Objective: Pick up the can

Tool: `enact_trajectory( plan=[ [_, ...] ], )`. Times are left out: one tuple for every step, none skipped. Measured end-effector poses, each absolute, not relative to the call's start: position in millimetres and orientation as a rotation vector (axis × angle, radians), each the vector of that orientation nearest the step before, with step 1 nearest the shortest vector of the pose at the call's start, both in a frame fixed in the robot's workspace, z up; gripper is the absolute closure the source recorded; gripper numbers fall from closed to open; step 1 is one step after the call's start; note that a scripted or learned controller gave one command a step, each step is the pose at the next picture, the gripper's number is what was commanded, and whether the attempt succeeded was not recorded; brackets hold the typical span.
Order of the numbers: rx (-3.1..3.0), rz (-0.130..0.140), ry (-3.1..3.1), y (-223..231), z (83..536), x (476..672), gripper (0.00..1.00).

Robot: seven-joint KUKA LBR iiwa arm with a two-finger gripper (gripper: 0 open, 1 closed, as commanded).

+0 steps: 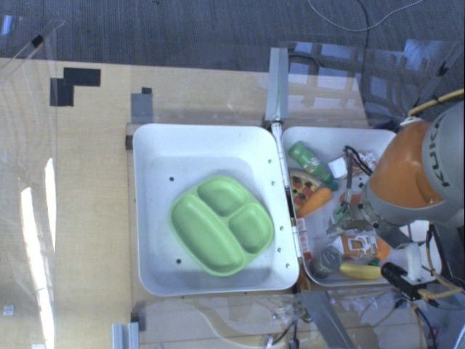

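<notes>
The can point(327, 259), a small grey metal cylinder, lies in the front left corner of the right bin point(320, 134). It is beside a yellow banana point(360, 270). My gripper point(346, 214) hangs over the middle of that bin, a little behind and to the right of the can, above an orange carton point(359, 246). The arm's orange band point(407, 167) covers the bin's right side. Nothing shows as held.
A green divided plate point(221, 225) lies in the left bin point(152, 195). The right bin also holds a green bottle point(309, 159), a pizza slice toy point(301, 186) and a carrot point(314, 202). A metal divider point(277, 86) stands behind the bins.
</notes>
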State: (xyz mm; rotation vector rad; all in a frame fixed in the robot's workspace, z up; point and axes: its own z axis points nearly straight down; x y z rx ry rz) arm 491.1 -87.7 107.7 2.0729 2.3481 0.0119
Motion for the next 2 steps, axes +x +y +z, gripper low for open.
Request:
enact_trajectory(
  plan=[
    [2.073,0.012,2.348,-88,108,491.1,0.0],
    [2.246,0.004,2.19,-144,161,515.6,0.0]
  ],
)
